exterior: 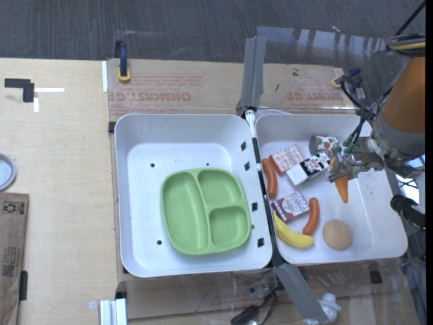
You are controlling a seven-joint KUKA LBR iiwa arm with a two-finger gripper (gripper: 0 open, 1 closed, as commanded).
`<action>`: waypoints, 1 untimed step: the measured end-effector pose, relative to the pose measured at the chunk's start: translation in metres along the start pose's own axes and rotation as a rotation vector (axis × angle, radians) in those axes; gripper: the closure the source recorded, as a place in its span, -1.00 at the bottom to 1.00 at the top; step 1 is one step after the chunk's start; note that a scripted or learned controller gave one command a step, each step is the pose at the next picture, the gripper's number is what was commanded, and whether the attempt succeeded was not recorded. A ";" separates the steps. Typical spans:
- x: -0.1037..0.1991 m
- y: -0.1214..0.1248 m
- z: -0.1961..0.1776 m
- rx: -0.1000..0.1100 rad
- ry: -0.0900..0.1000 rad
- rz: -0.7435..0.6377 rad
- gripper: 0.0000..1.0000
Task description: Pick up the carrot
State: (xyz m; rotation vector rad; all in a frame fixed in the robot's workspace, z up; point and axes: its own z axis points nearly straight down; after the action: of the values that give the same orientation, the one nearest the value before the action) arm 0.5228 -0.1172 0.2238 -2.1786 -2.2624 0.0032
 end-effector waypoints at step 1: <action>0.018 0.013 0.044 0.001 0.001 -0.131 1.00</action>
State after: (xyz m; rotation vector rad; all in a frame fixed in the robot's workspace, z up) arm 0.5346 -0.0983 0.1799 -2.0252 -2.3985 0.0034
